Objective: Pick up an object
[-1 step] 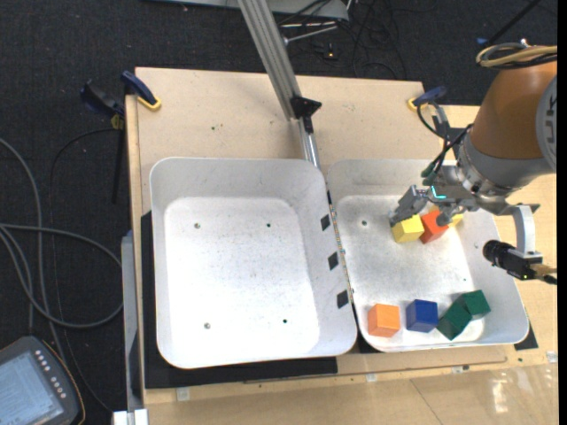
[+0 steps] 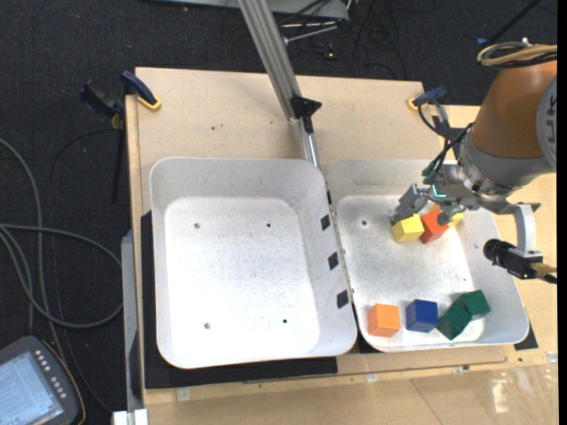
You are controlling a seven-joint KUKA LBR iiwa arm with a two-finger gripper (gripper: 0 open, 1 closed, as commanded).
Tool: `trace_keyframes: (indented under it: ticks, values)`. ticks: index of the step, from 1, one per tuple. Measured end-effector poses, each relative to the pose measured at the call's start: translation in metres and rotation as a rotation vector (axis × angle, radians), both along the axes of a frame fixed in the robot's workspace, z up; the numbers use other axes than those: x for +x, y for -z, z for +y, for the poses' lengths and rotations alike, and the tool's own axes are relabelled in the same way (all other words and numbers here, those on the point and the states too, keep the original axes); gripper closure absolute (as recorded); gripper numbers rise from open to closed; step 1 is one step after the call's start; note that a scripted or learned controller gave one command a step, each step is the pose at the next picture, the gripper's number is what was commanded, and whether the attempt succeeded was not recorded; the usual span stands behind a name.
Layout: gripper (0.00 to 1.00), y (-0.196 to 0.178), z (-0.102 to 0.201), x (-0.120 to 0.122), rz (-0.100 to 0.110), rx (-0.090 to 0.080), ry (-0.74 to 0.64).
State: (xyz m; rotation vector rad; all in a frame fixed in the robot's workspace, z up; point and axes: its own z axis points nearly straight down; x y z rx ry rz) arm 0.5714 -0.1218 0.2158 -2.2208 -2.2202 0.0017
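No readable text, labels or numbers.

A robotics lab: a plywood bench (image 2: 230, 113) clamped at its far corners carries two white bins (image 2: 177, 184), an aluminium camera pole (image 2: 270, 47) rises from its far edge, cables (image 2: 35, 264) trail over dark carpet, and a teach pendant (image 2: 31, 388) lies at the near left.

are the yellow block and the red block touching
Touching. In the camera view the yellow block and the red block sit side by side with no bin floor visible between them, right under the gripper.
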Motion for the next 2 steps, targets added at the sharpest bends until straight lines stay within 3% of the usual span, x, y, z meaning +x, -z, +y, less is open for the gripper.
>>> trace_keyframes:
  ticks: [2]
  values:
    - [0.00, 0.121, 0.014, -0.006, 0.004, 0.001, 0.000]
